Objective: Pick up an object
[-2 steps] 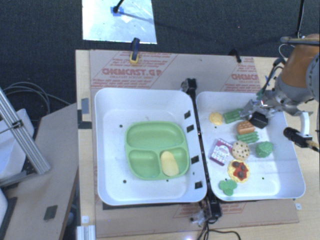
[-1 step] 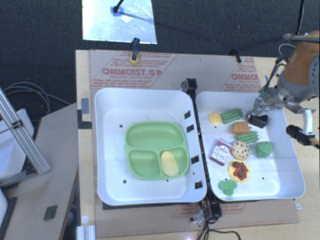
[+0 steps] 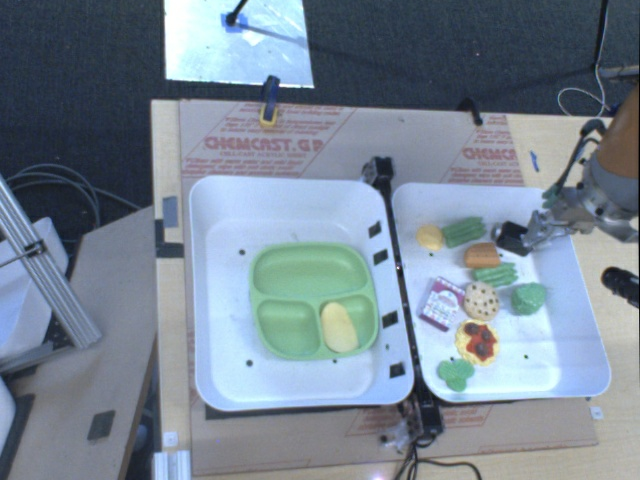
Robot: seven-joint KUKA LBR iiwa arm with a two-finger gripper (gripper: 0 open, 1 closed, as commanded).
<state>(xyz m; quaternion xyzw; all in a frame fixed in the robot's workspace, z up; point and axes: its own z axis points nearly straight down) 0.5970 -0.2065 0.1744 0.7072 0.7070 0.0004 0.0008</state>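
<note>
From where I stood, the chief worry was crowding. The toys lay bunched in the right-hand shallow white bin (image 3: 585,368), so a descent aimed slightly off could, I judged, shove a neighbour aside, catch two pieces at once, or come up with nothing. The grey two-finger gripper (image 3: 535,230) hung over the far right part of that bin, just beside the brown loaf-shaped toy (image 3: 482,255), which looked the likeliest thing to be picked. That toy sat very near a green ridged bean-like piece (image 3: 497,273) below it and another green ridged piece (image 3: 462,231) above it, and whether they touched I could not make out. All three were small and rounded, the sort that squirt sideways under an uneven squeeze. Whether the gripper was spread or drawn together I could not tell from that slant, and I saw nothing held in it. I could not be sure it touched any toy either. Further down the bin lay a round speckled biscuit toy (image 3: 481,300), a pink and white packet (image 3: 440,303) and a green leafy lump (image 3: 528,296), well clear of the gripper. The left-hand white bin (image 3: 220,268) held a green divided plastic tray (image 3: 300,268) with a yellow oval toy (image 3: 340,326) in one compartment, well apart from all this.
</note>
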